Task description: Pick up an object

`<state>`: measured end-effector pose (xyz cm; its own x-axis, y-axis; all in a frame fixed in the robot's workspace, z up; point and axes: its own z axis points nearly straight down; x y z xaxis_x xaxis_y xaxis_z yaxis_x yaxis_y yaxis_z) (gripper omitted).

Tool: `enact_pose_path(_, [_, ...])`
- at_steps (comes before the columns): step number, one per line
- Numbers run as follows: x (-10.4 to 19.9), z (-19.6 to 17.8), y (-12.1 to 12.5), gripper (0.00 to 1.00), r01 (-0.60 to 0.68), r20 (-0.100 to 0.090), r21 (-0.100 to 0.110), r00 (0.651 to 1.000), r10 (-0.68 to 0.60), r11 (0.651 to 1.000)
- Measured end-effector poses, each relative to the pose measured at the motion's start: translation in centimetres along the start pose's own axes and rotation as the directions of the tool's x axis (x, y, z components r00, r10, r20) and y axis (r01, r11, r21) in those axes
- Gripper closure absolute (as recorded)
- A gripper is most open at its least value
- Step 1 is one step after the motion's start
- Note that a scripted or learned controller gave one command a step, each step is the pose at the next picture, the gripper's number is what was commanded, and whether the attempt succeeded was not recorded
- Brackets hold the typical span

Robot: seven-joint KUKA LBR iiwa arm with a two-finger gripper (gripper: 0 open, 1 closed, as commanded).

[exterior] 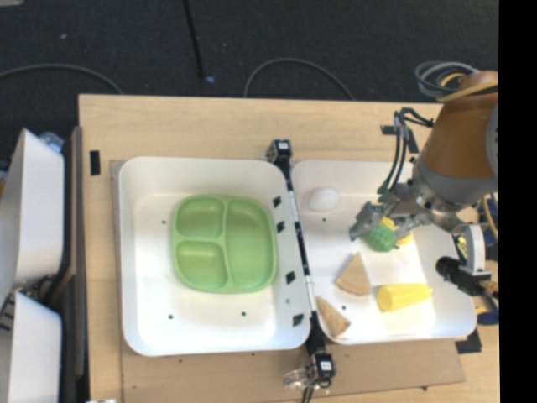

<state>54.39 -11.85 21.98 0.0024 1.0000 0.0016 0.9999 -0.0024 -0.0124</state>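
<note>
Site I operate: robotics lab. Evidence: wooden bench (210, 124) on dark carpet (126, 32), two clamped white bins (138, 183), loose cables (285, 65), KUKA arm (461, 141) at right.

Pale matt wood surface (201, 124); smooth white plastic bins (134, 225), slight sheen. Green sectioned plate (225, 243) glossy plastic. Green ball (382, 239) looks rough, bumpy (material unclear). Yellow block (404, 295) smooth, matt.

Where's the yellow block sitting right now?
The yellow block lies in the right bin, toward its near right corner, just right of a tan wedge and below the green toy.
</note>
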Motion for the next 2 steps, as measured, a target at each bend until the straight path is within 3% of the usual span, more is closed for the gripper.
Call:
enact_pose_path(1, [0.0,-0.7,0.3,0.00,0.004,0.002,-0.013,1.000,-0.004,1.000])
enact_pose_path(2, [-0.4,4.0,-0.5,0.00,0.002,0.003,-0.010,1.000,-0.002,1.000])
